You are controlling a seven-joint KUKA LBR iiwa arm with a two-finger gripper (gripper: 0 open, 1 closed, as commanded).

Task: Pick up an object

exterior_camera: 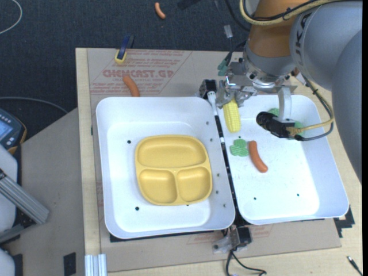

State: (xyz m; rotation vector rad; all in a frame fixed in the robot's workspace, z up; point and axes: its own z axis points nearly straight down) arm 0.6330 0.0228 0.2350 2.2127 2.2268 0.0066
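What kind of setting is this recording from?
Most likely a robot lab's grasping bench, not a kitchen: two white bins sit on a board, holding toy food such as a corn cob and a yellow divided plate, with the arm's end effector above.

Bench [86, 211] bears two white bins [115, 125], orange sausage [131, 85], blue-yellow tool [123, 50].

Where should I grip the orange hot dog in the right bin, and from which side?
Take the hot dog across its middle, coming straight down from above. It lies flat on the right bin's floor, a slim rod running diagonally, so set the fingers across its short width. Bare floor lies on its right side; the green piece sits close at its upper left, so stay clear of that end.
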